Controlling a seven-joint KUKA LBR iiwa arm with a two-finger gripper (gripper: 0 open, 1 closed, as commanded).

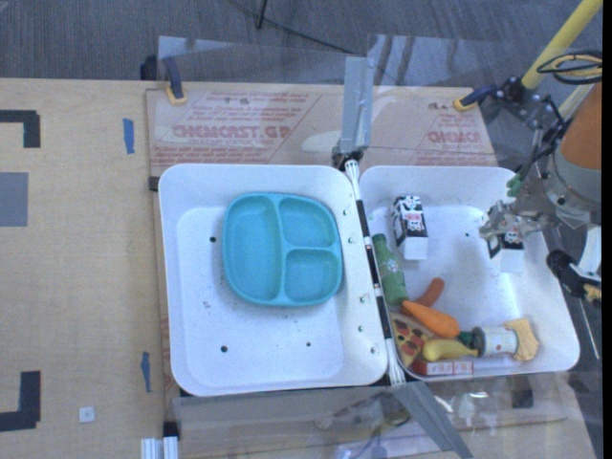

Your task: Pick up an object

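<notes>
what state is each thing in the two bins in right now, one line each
teal divided plate: flat, right side up, alone in the left bin
milk carton: lying in the right bin
green bottle: lying along the right bin's left wall
carrot: lying flat
pizza slice: flat by the bin's near left corner
gripper: over the right bin, holding nothing visible

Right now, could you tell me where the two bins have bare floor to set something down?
Left bin: bare floor runs all round the teal plate, widest below it toward the near rim. Right bin: bare in the middle, between the milk carton and the gripper. Its near-left corner is crowded: green bottle, carrot, pizza slice, banana.
</notes>
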